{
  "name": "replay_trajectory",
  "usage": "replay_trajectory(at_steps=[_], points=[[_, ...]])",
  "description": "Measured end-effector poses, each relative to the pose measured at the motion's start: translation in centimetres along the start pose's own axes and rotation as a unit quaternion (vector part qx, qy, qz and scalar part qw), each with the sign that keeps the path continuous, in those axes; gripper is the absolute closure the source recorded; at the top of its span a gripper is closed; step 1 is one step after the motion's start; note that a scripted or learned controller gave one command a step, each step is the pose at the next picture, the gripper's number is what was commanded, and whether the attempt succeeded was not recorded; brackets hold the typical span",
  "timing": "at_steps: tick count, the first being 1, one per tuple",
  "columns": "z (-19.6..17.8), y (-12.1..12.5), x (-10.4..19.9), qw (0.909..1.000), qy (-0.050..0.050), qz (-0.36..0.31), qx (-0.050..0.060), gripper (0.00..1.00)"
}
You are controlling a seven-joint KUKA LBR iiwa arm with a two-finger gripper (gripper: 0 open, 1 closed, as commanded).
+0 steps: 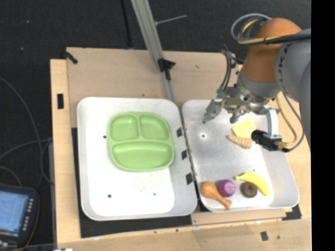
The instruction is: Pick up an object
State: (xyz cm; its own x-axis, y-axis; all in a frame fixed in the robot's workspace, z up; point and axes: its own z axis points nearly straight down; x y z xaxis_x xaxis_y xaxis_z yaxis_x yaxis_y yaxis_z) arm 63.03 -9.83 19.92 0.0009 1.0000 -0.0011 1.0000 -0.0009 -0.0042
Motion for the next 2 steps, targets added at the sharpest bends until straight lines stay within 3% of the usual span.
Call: replay_trajectory(at_steps=[2], points=[[10.1,0.9,-0.6,1.0000,0.000,0.001,-0.001,0.00]])
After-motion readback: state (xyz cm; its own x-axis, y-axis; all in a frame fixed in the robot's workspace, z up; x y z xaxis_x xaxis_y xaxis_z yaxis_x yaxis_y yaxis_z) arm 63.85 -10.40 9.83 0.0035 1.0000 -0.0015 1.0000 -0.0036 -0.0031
